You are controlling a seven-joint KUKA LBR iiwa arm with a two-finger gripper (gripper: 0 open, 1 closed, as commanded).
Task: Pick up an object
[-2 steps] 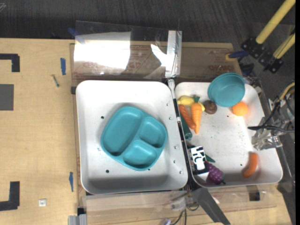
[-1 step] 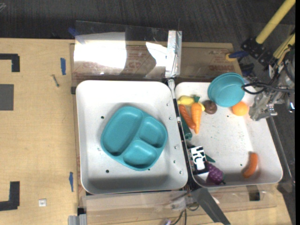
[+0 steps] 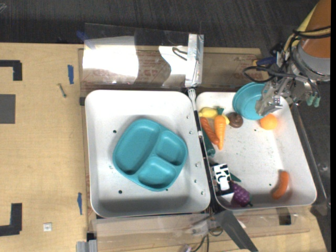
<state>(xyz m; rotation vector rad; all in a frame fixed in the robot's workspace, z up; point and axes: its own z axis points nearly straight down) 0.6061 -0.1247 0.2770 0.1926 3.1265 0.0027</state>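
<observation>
Camera view: pincer (image 3: 271, 105) low over the right bin's (image 3: 262, 156) far corner, approach step of a pick.

Its tips sit at the teal bowl's (image 3: 245, 100) rim, just beside the orange ball (image 3: 268, 122); whether it is spread or pinching I cannot tell. Nothing is visibly held, so the grasp seems not yet made; next it likely needs to settle squarely over one object before lifting.

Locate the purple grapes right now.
The purple grapes lie in the right bin, near its front-left corner, beside the black-and-white box.
</observation>
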